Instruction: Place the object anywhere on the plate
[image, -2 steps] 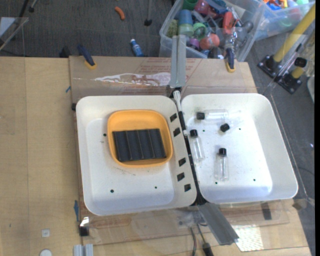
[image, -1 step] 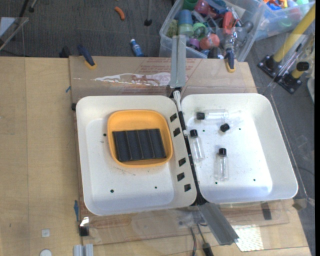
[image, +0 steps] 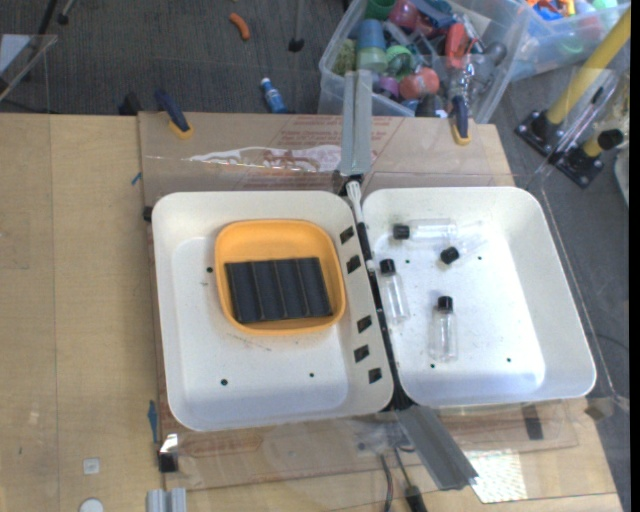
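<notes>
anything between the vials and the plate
Only the raised rims where the two bins meet. The vials lie in the right bin; the plate in the left bin already bears a black ridged block.

No readable text, labels, brands or numbers anywhere. Faint reddish printing runs across the cardboard sheet (image: 300, 140) along the bench's far edge, behind the two bins, but it is too blurred to read.

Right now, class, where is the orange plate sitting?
In the camera view, the orange plate lies in the left white bin, toward its back, with a black ridged block on it; the clear vials lie in the right bin.
</notes>
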